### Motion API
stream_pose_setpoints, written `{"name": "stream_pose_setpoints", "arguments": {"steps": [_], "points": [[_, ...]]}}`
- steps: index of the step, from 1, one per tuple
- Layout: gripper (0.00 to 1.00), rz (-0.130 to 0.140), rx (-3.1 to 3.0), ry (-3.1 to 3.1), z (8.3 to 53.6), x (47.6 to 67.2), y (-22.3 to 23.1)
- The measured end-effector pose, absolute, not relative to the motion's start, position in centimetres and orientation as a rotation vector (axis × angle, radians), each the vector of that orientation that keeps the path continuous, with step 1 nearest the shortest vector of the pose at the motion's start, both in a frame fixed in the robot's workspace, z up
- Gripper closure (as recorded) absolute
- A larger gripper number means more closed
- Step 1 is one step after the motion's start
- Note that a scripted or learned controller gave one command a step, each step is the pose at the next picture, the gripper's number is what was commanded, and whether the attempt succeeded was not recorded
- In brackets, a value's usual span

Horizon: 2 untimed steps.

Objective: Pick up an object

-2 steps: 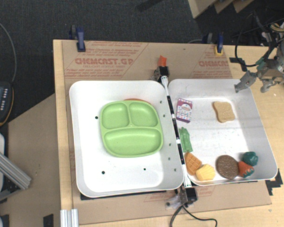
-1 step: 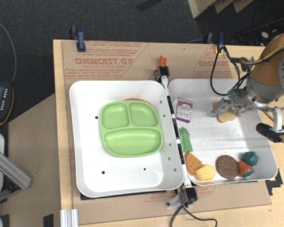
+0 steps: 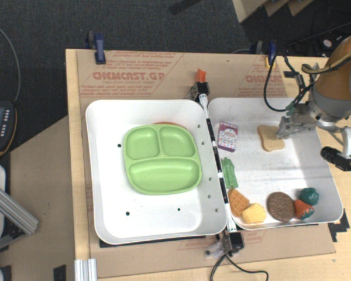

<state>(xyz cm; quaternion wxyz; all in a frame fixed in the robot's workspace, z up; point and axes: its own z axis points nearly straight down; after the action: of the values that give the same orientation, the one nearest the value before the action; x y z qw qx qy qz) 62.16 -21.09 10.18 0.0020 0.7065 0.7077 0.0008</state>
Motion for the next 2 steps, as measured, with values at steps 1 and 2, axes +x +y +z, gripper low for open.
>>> {"name": "stream_pose_setpoints", "arguments": {"steps": [1, 2], "points": [[1.0, 0.015, 2.205, 2.214, 25.3, 61.8, -18.3], [0.0, 0.0, 2.219, 2.221, 24.2, 61.5, -18.4]]}}
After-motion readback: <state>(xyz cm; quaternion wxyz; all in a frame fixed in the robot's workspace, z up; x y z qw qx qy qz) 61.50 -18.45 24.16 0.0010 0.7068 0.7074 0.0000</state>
